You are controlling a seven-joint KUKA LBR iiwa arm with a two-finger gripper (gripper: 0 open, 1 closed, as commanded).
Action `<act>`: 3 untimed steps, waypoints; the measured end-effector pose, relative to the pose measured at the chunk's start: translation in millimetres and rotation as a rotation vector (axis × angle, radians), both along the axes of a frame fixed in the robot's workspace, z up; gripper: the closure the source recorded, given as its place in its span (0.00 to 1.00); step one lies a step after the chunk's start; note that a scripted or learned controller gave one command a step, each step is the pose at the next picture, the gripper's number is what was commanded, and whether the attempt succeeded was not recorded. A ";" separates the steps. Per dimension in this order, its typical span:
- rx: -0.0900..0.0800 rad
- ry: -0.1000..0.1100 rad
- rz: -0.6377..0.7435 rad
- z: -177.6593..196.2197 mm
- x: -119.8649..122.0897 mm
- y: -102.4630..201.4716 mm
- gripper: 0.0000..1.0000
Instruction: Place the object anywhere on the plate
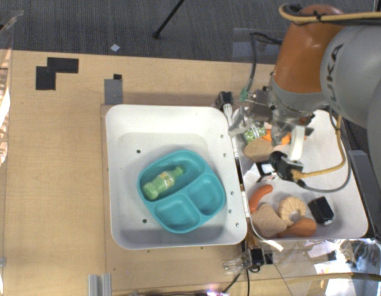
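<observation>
A teal plate (200,197) with three compartments lies in the left white bin (119,165). A small green bottle (161,182) lies on its side in the plate's upper-left compartment. My gripper (274,142) hangs low over the upper-left part of the right bin (358,222), under the grey wrist and orange band. The wrist covers most of it. Just beneath and beside it are a tan flat piece (258,150) and small green (254,131) and orange (284,139) items. I cannot see anything held.
Toy foods crowd the front of the right bin: an orange sausage (260,195), a round bread roll (291,207), a tan chunk (267,222), a brown sausage (303,228) and a black block (320,209). A yellow cable (326,172) loops beside the gripper.
</observation>
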State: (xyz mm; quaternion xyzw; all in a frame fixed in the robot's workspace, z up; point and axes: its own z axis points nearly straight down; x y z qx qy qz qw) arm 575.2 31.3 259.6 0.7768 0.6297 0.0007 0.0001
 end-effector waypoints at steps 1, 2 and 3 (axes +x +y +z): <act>0.003 -0.009 -0.064 67.0 -22.8 38.6 0.00; 0.001 -0.009 -0.057 75.8 -21.3 37.6 1.00; 0.002 -0.004 -0.217 92.4 -36.5 68.4 1.00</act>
